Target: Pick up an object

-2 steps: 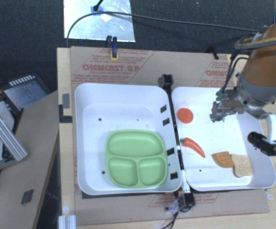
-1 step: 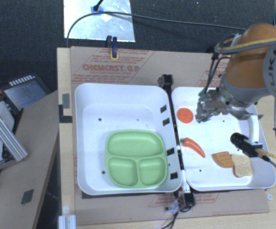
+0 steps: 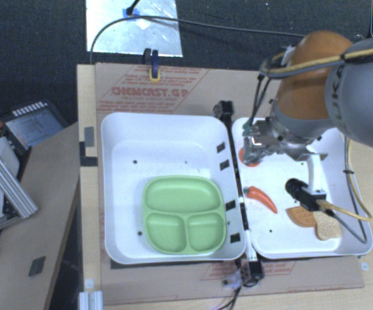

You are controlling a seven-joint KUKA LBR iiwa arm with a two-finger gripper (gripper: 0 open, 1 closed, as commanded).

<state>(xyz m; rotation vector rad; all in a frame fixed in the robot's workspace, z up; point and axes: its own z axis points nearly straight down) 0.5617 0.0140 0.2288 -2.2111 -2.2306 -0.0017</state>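
Bright, even overhead light; the shallow white plastic bins (image 3: 167, 131) nearly wash out, the crinkled silver sheet (image 3: 154, 37) behind them glints; picture slightly soft.

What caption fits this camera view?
Robot claw over the right shallow white bin, near an orange pepper-shaped toy; green divided plastic plate in the left bin.

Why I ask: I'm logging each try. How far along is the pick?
Done: the gripper is down in the right bin, right by a red thing. In hand: nothing that I can see held. Left: the grasp and the lift. The orange pepper and tan pieces lie apart from it there, and the green plate is in the left bin.
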